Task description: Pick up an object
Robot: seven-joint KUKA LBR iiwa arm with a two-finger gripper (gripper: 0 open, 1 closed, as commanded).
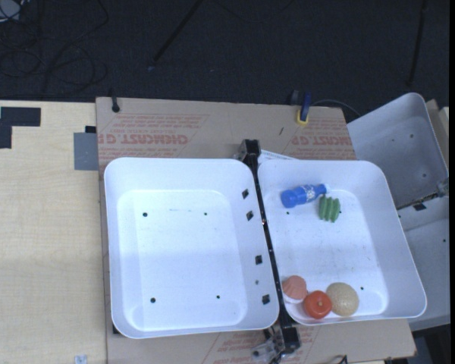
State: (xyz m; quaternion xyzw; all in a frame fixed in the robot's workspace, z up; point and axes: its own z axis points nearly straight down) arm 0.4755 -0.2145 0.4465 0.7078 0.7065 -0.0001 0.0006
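Along the right bin's [379, 203] near wall sit three rounded pieces — pink [293, 287], red [317, 304], beige [343, 298] — smooth-looking.

Bottle [302, 195] and ridged piece [330, 208] at right bin's [394, 226] far end; three round pieces [318, 299] along its near wall.

Pale grey flat panel [398, 146] at right edge, tilted; whether part of arm's mount, cannot tell.

Two shallow white plastic bins [178, 174] look smooth and faintly glossy. Beneath them lies matt brown printed cardboard [212, 131], on pale wood-grain bench [38, 226].
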